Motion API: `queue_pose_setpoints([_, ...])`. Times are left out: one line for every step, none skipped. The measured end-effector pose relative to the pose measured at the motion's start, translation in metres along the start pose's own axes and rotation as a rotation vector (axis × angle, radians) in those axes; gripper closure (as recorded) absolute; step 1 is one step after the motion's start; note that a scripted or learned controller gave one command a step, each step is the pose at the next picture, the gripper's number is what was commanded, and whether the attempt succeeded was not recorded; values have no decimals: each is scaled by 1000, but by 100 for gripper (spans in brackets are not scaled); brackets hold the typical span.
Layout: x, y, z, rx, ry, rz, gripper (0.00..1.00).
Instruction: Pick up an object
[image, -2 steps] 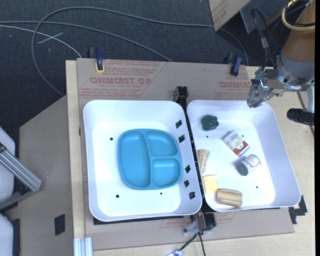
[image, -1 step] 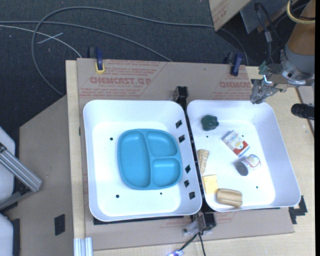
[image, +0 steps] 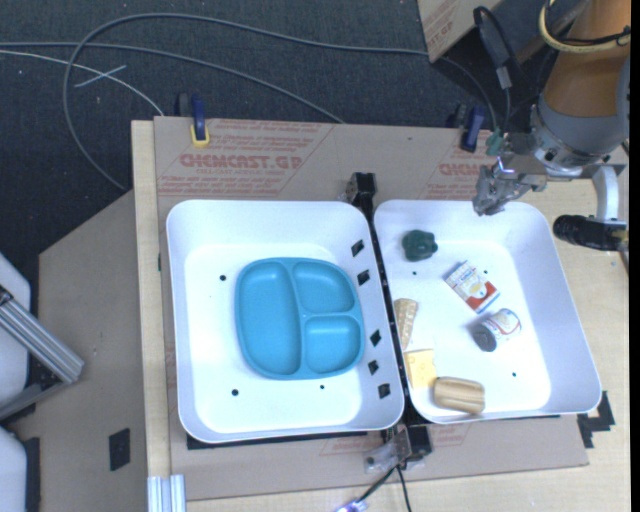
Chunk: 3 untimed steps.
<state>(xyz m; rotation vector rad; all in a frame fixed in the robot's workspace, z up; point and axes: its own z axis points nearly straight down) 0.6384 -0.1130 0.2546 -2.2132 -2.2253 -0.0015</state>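
1. Where the right bin (image: 560, 300) holds its load: dark green lump (image: 420, 244) near the far left corner; red-and-white small carton (image: 472, 286) in the middle; grey-and-white small cylinder on its side (image: 494, 329) just in front of the carton; pale cracker-like strip (image: 407, 318) by the left wall; yellow block (image: 420, 367) nearer the front, touching or almost touching a tan bread roll (image: 459, 395) at the front edge.
2. Poised over the far rim of that bin, well apart from every object: gripper (image: 492, 198), nothing between its fingers; too small and dark to tell whether spread or closed.
3. Cut off at the top right: grey arm with orange band (image: 585, 60).
4. Resting in the left bin (image: 190, 300): blue three-compartment plate (image: 299, 317), with bare white floor all round it.
5. Bare floor along the right bin's right side and far right corner.
6. Under both bins: cardboard sheet (image: 250, 155), clamped at the far edge.
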Motion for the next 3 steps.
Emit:
queue_pose_setpoints([58, -17, 15, 2, 1, 0, 100])
queue_pose_setpoints([115, -38, 26, 3, 1, -1, 100])
queue_pose_setpoints([175, -59, 33, 4, 0, -1, 100])
